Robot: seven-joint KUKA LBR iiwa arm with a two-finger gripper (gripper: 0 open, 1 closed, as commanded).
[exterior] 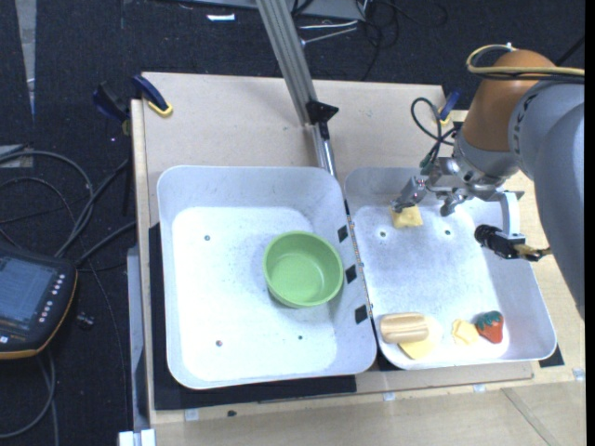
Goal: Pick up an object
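Note:
My gripper [429, 199] hangs over the far end of the right bin [437, 258], its fingers spread open with nothing between them. A small yellow chunk [407, 217] lies on the bin floor just beneath the left fingertip [411, 193]; whether they touch I cannot tell. At the near end of the same bin lie a tan bread roll [403, 326] on a yellow slice [420, 347], a small yellow piece [465, 331] and a red strawberry [490, 326]. A green bowl [302, 268] stands upright in the left bin [214, 249].
A slanted metal pole [293, 54] comes down to the bench behind the ridge between the two bins. The arm's black cable fitting [502, 242] hangs over the right bin's right side. A blue-and-yellow clamp [153, 96] sits at the bench's far left corner.

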